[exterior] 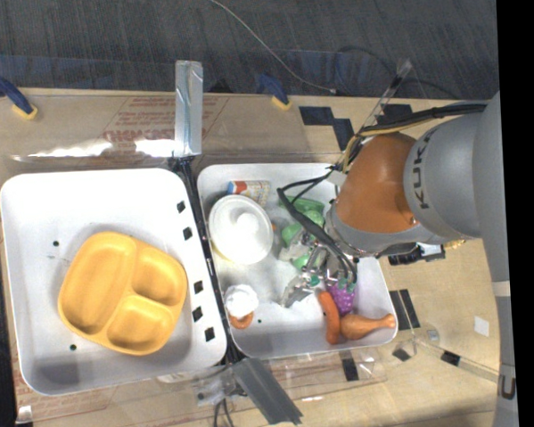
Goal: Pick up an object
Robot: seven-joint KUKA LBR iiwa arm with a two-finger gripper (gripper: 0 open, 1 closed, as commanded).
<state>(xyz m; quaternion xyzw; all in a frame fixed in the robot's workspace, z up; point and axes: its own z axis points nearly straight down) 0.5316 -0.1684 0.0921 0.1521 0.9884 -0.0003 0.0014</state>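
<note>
My gripper (308, 282) hangs low inside the right bin (283, 341), under the orange wrist band. Just to its right lie an orange carrot (330, 315), a purple grape bunch (344, 294) and a tan drumstick-shaped toy (368, 323). Green items (308, 213) sit behind the wrist, partly hidden by it. A white bowl (240, 227) rests at the bin's left, with a small white-and-orange piece (241, 305) below it. Nothing is visibly held between the fingers.
The left bin (34, 202) holds a yellow divided plate (121, 291). A small bottle-like item (248, 189) lies at the right bin's far edge. Black cables loop beside the wrist. Cardboard and tape surround both bins.
</note>
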